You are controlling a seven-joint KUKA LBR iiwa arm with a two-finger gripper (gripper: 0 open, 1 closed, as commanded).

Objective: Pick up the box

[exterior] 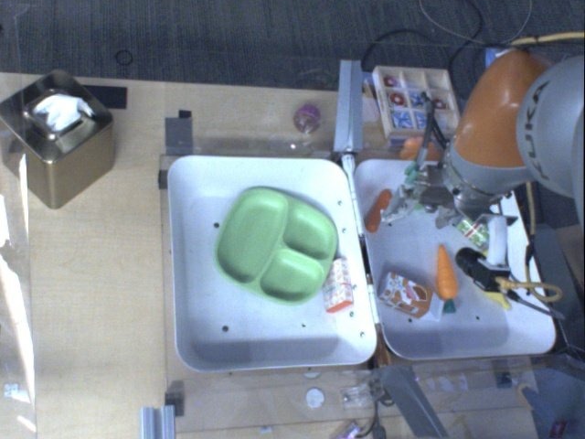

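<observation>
Small red-and-white box (339, 286) lay tilted beside green tray (277, 244) in left bin (196, 337) | gripper (416, 201) hovered over right bin (535, 337), grip state impossible to tell

A pale wooden bench (101, 273) filled most of the frame, with dark grey carpet (228, 12) across the top. A brass-coloured tissue box (57, 140) sat upper left; black cables (457, 16) looped upper right.

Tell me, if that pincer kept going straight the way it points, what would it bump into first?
Probably the red sausage lying in the right bin, just ahead of the pincer; height is hard to judge, so it might pass over.
</observation>
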